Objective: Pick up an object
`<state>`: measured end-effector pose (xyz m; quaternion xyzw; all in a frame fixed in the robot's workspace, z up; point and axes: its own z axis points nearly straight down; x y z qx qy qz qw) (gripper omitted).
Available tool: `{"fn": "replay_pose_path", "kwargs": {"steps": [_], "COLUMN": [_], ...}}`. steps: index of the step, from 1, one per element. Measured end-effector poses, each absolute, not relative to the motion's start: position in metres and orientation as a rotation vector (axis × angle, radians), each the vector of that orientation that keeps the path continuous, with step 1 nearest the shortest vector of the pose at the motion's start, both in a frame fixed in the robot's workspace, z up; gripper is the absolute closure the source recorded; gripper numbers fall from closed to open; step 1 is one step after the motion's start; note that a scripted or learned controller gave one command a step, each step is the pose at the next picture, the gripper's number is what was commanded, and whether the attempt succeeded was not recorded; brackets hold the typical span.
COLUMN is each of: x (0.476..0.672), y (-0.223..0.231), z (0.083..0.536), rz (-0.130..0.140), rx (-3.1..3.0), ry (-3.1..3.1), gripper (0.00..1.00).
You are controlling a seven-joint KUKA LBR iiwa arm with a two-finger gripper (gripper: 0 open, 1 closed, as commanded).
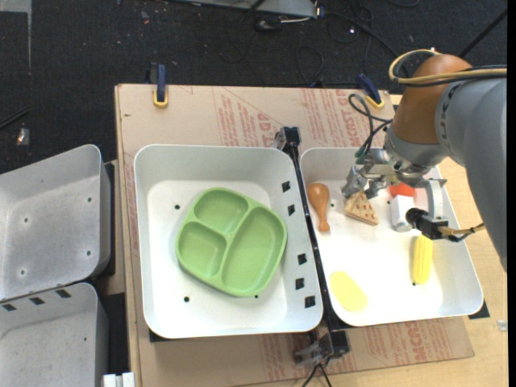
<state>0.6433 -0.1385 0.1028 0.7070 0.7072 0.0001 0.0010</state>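
The right bin (451,301) holds a brown wooden drumstick-shaped piece (321,204), a tan waffle-like wedge (363,210), a yellow corn cob (421,259), a pale yellow flat oval (347,290) and a red and white item (401,203). My gripper (360,185) hangs low over the back of this bin, just above the tan wedge and right of the brown piece. Nothing shows between its fingers.
The left bin (161,297) holds a green divided plate (232,240). A black divider with clips (300,240) runs between the two bins. White panels (48,216) lie at the left off the bench. Cables trail from the arm near the right bin's rim.
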Motion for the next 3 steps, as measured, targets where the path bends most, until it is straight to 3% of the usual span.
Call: {"fn": "replay_pose_path", "kwargs": {"steps": [1,3], "x": [0.647,0.635], "y": [-0.138,-0.137], "z": [0.146,0.243], "rz": [0.005,0.005], "rx": [2.215,2.215], "ry": [2.220,2.221], "gripper": [1.00,1.00]}}
